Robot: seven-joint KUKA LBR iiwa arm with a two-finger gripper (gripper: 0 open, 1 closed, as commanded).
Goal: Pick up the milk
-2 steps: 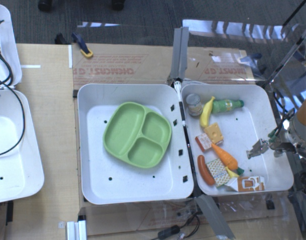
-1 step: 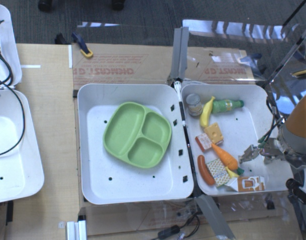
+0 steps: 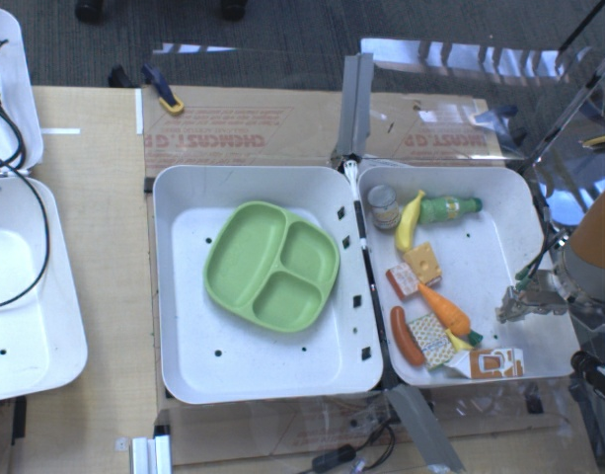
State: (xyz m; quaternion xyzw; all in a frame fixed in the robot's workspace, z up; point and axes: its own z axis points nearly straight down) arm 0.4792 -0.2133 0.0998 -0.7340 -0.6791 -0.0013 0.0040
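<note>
While the arm (image 3: 590,255) leans in from three o'clock, you see its gripper (image 3: 524,302) low over the right bin (image 3: 509,181), near that bin's three o'clock wall; whether it is open or closed, you cannot tell. The milk (image 3: 491,363), a flat white carton with orange print, lies at the bin's five o'clock rim, just beside the carrot (image 3: 443,309). Bare white floor lies between carton and gripper.

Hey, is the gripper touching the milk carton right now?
Apart. The camera view shows the gripper near the right bin's right wall, with bare white floor between it and the milk carton lying at the bin's front edge.
</note>
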